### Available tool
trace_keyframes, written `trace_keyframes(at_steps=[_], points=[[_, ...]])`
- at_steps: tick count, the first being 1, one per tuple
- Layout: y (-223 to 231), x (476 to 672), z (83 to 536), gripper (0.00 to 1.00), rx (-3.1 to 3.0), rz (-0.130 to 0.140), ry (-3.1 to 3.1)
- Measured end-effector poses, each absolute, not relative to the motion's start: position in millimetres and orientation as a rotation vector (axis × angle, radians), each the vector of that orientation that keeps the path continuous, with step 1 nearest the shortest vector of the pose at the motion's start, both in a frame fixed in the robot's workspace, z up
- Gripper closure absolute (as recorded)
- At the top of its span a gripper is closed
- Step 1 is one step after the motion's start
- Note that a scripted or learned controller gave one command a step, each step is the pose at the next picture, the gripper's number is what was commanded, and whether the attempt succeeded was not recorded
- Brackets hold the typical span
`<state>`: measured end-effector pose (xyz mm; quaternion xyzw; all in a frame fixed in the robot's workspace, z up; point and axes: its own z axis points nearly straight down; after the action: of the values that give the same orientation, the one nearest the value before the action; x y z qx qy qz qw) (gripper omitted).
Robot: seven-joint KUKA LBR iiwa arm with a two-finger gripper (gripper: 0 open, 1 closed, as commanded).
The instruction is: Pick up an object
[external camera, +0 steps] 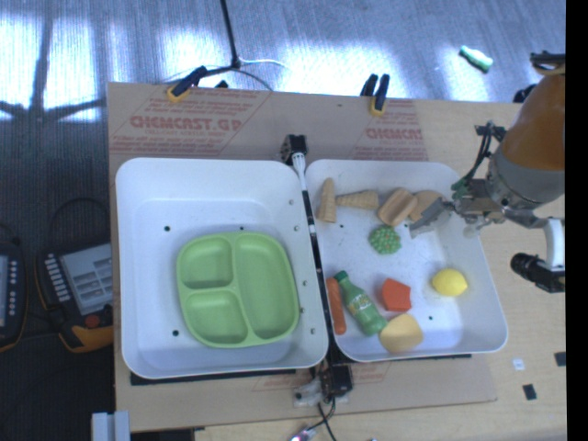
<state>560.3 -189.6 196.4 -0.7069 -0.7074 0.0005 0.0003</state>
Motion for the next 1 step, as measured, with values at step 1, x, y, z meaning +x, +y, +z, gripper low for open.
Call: trace_keyframes(at_steps=[1], points=[[-127.6,576.8,146.5,0.00,-2.259,0.002,-2.180]])
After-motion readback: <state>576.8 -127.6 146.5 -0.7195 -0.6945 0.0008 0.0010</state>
